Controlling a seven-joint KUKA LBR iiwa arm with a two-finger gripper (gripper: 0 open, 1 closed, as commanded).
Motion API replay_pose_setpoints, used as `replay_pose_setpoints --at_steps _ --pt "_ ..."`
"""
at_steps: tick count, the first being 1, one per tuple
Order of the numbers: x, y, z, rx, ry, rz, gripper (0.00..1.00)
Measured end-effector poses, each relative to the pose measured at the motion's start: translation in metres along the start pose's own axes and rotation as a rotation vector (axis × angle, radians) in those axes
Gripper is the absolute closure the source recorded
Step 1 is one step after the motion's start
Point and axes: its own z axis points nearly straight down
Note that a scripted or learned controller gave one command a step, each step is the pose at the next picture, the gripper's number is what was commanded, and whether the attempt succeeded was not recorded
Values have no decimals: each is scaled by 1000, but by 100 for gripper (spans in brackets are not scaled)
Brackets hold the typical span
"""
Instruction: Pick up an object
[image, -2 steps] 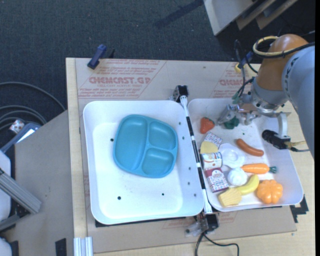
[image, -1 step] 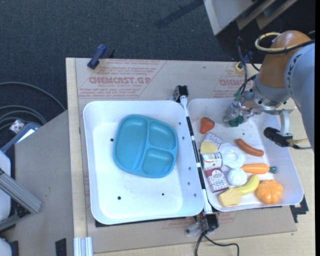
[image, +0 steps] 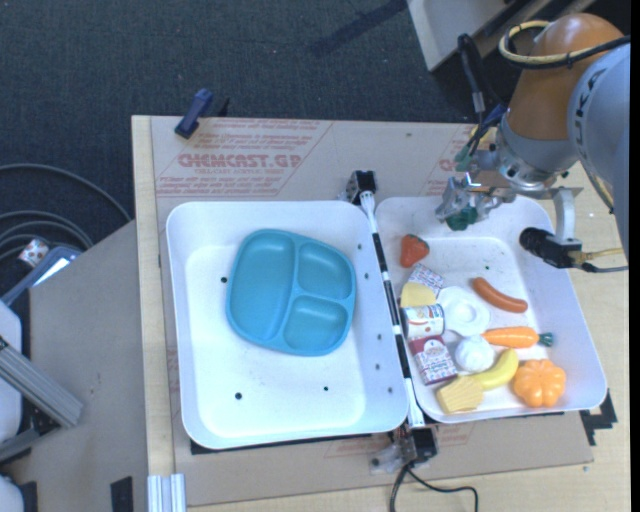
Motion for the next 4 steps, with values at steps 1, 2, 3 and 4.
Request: replay_pose_setpoints --at_steps 1,2,3,4 --pt "54 -48 -45 3 1 0 100" --pt "151 -107 -13 6 1 -1 100" --pt "186 -170 -49 6 1 0 100" --pt "131 -100 -87 1 -1 2 100"
